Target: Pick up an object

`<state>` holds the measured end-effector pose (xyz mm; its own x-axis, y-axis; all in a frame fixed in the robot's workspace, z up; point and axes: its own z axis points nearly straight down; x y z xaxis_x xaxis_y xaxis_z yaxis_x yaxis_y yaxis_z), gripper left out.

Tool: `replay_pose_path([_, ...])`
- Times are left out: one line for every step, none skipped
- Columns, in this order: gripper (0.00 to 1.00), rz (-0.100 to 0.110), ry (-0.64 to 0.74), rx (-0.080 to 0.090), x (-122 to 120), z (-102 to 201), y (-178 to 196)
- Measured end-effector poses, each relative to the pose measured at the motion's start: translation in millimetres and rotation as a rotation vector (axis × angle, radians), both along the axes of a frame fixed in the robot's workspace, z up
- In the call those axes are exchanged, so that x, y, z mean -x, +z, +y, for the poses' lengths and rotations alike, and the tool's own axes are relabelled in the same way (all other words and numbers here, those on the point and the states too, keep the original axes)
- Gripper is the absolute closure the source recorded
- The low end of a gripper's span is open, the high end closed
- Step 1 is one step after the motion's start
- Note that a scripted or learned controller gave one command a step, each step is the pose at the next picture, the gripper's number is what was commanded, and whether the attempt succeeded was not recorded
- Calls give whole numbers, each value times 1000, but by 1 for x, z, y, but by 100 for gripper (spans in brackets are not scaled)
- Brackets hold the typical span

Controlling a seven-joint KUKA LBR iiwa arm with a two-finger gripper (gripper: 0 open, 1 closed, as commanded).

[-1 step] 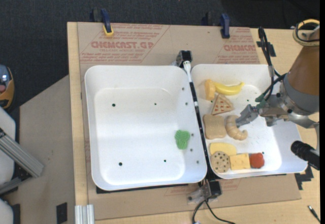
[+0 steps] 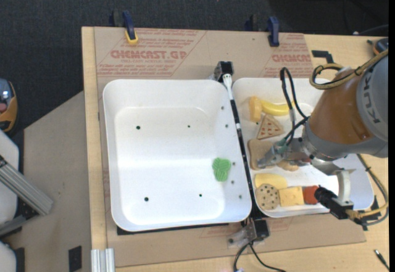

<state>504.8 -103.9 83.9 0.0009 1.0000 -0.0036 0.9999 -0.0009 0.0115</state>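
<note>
The gripper [image 2: 271, 156] is reaching down into the right bin [image 2: 365, 200] among toy foods, beside a pizza slice [image 2: 267, 127] and a cookie [image 2: 266, 195], seemingly mid-grasp attempt, so next it needs a confirmed hold before lifting.

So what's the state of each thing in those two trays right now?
green piece: lying loose in the left bin, near its right wall
yellow banana-like piece: lying in the right bin, untouched
triangular cracker: lying flat
round cookie: lying flat
tool: low over the right bin
</note>
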Motion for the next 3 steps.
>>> replay_pose_path([0,4,4,-2,-56,3,4])
replay_pose_path([0,6,3,-2,-89,2,4])
replay_pose_path([0,34,1,-4,-160,8,3])
